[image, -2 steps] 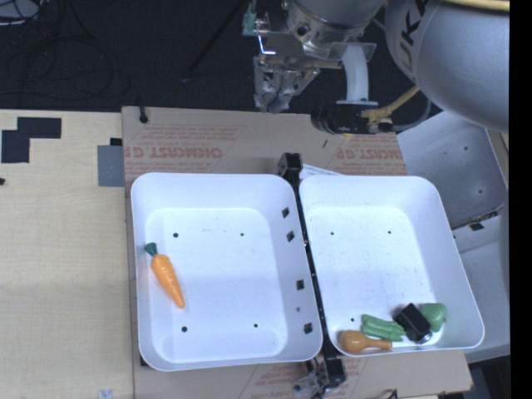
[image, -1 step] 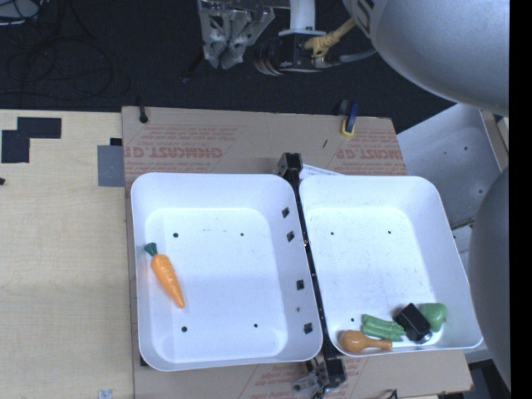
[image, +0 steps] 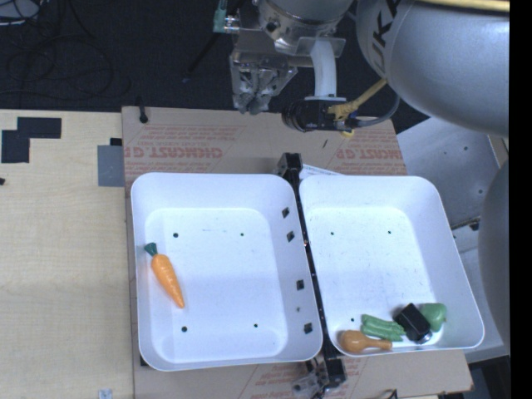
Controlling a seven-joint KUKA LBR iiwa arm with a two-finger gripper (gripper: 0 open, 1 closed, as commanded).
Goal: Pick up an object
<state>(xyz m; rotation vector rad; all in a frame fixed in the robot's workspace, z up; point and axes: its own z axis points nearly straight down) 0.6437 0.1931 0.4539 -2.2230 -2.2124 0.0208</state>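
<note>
A: Where is your tool [image: 253, 98]?
B: Up high, behind the bins. You can't tell its grip.
A: And the things?
B: Your carrot [image: 167, 278] lies in the left bin [image: 208, 191].
</note>
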